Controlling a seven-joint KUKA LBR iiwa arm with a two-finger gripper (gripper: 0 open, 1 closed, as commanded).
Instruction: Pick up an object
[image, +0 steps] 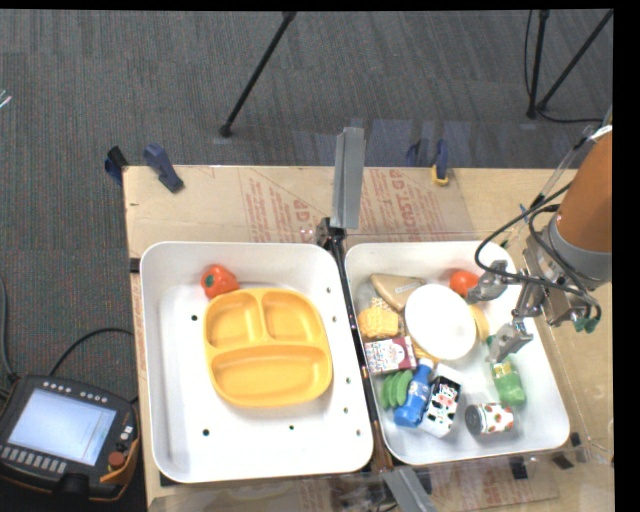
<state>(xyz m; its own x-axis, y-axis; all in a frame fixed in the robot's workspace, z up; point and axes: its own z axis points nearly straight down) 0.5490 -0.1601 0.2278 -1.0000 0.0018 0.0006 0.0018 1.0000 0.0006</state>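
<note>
In the left bin (165, 400) a yellow divided tray (268, 346) is seen lying flat, with its long compartment toward the near side. A red-orange tomato-like toy (218, 281) is partly hidden behind the tray's far left corner, so only its upper part can be made out.

In the right bin (548, 425) the objects are crowded and overlap. A yellow corn-like piece (379, 321) is set by the bin's left wall, and a small pink carton (389, 355) lies just in front of it. A tan wedge (392, 288) is partly covered by a white round plate (440, 321), which also hides the near side of an orange ball (463, 281). Green pods (396, 388) are tucked against a blue bottle (414, 398), whose long axis runs from near-left to far-right, cap toward the plate. A black-and-white cow-patterned carton (443, 405) is pressed against the bottle's right side. A small printed can (489, 418) lies on its side near the front; its label cannot be read.

A green bottle (507, 381) is seen lying with its long axis roughly front to back, its far end hidden under the tool (510, 318). The tool is spread open, one finger (487, 290) by the orange ball and the other over the bottle; nothing is gripped. The arm (588, 205) is cut off at the right edge.
</note>
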